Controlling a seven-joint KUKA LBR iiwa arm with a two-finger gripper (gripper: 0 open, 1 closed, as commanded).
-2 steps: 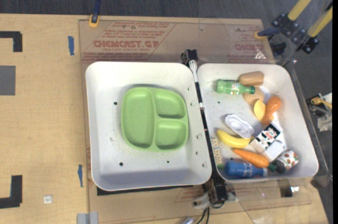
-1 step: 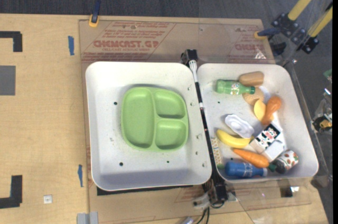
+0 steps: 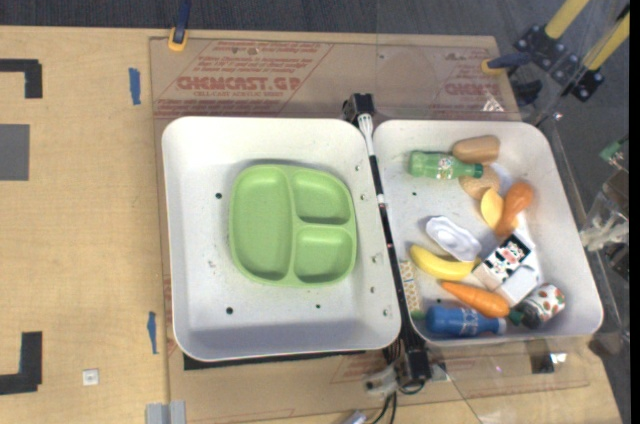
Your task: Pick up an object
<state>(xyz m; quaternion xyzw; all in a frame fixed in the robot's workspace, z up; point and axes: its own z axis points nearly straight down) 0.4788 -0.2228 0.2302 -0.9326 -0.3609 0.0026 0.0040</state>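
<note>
The right bin [image 3: 570, 212] holds several small items. A green bottle [image 3: 440, 165] lies at its far side beside a brown potato-like piece [image 3: 475, 149]. Below them are an orange piece [image 3: 517, 203], a yellow piece [image 3: 491, 208] and a white crumpled item [image 3: 455, 235]. A banana [image 3: 442, 263], a black-and-white carton [image 3: 507, 264], a carrot [image 3: 475, 297], a blue bottle [image 3: 462, 320] and a red-and-green item [image 3: 543, 304] lie toward the near side. In the left bin [image 3: 195, 212] rests a green divided plate [image 3: 294, 224].
A black strip [image 3: 378, 202] runs between the two bins. A clear sheet with red lettering [image 3: 250, 72] lies behind them on the wooden bench. Yellow stand legs with black clamps [image 3: 575, 7] rise at the far right. An orange-tipped clamp [image 3: 180, 24] stands at the far left.
</note>
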